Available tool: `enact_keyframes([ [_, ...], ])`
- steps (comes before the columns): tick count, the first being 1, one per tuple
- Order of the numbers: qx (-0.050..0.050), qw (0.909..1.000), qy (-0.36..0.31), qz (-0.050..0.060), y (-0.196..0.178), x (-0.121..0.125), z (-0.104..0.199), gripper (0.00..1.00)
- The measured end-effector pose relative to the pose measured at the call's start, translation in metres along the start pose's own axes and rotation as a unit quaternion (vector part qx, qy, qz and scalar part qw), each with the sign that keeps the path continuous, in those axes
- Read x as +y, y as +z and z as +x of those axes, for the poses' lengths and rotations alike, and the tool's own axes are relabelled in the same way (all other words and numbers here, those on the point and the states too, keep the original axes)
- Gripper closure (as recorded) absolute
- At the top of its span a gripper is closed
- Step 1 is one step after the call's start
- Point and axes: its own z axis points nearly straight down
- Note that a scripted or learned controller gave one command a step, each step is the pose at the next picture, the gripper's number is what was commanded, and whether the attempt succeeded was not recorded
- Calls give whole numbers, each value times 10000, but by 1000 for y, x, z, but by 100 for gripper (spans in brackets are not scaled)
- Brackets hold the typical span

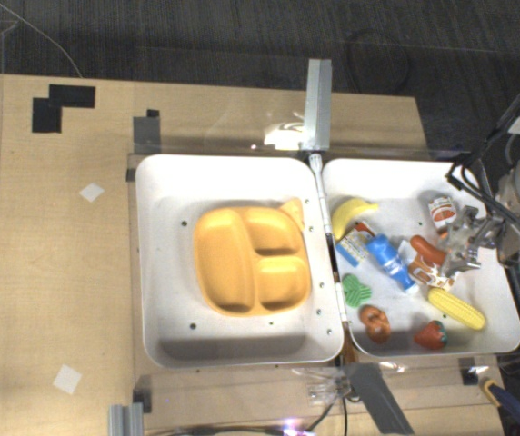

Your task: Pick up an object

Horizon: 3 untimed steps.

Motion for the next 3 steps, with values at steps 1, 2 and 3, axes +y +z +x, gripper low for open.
enact_keyframes([
  [1,64,9861,-1659,0,-69,-31,-3,100],
  [2,110,9907,-1354,-16,121,-61,-37,100],
  [3,-38,9995,307,19,141,-60,-56,100],
])
